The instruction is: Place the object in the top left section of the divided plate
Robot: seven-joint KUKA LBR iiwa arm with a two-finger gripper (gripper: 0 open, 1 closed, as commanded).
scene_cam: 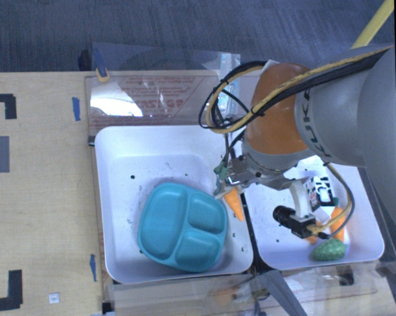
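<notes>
I saw the gripper [229, 185] over the seam between the bins, at three o'clock from the plate [182, 226], apparently grasping an orange piece [234, 203] that hung below it. The plate lay in the left bin [120, 157]. A green toy [328, 250] sat at five o'clock in the right bin [366, 242].
</notes>
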